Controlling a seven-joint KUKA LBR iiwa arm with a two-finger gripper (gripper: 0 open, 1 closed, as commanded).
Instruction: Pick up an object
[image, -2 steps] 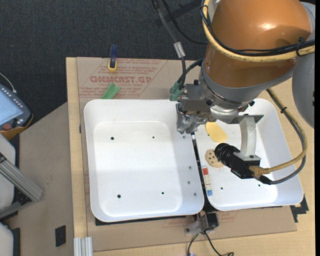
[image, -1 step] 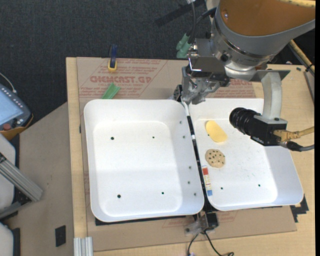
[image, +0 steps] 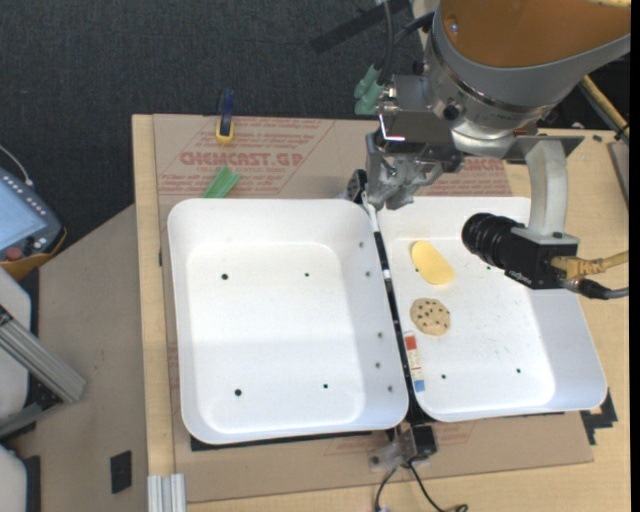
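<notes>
Dark carpet surrounds a cardboard-topped bench (image: 300, 150) bearing two white bins. At the far end of their shared edge hangs the gripper (image: 385, 195); whether its claw is open or closed cannot be told. In the right bin (image: 520, 340) lie a yellow oval piece (image: 433, 262) and, nearer, a speckled cookie (image: 431, 316). Both sit to the claw's right and nearer the camera, the yellow piece closer. A clean pick likely means centring over one item before descending, well off the bin wall.
</notes>
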